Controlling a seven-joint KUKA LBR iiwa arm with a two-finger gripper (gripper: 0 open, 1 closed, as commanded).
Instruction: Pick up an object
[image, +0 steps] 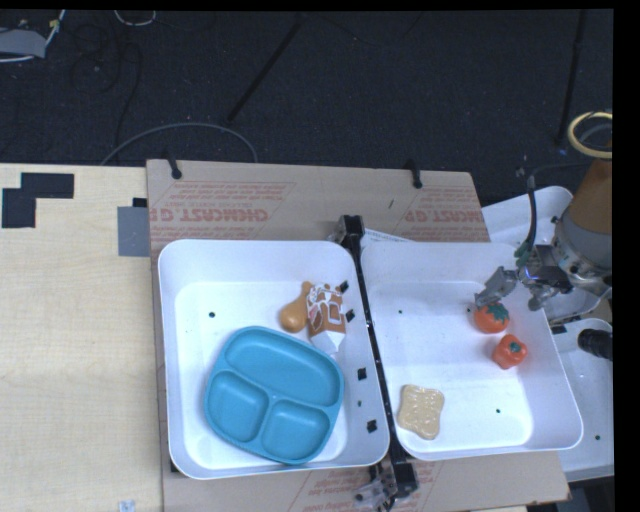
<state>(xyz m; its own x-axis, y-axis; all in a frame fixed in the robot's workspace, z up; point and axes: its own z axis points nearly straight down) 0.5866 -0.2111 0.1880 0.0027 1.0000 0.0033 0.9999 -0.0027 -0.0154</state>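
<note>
Two-finger gripper (518, 290) with fingers spread, grasping nothing, sits just above round orange tomato-like toy (490, 318) in right white bin (560, 420). Second orange toy (509, 351) near, tan waffle-shaped piece (421, 410) apart. Left white bin (185, 300): blue divided plastic plate (272, 394), brown-white toy (318, 308).

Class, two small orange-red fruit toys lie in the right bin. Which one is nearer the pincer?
The upper orange toy, right below the pincer. The other orange toy lies lower in the right bin, farther from the pincer.
</note>
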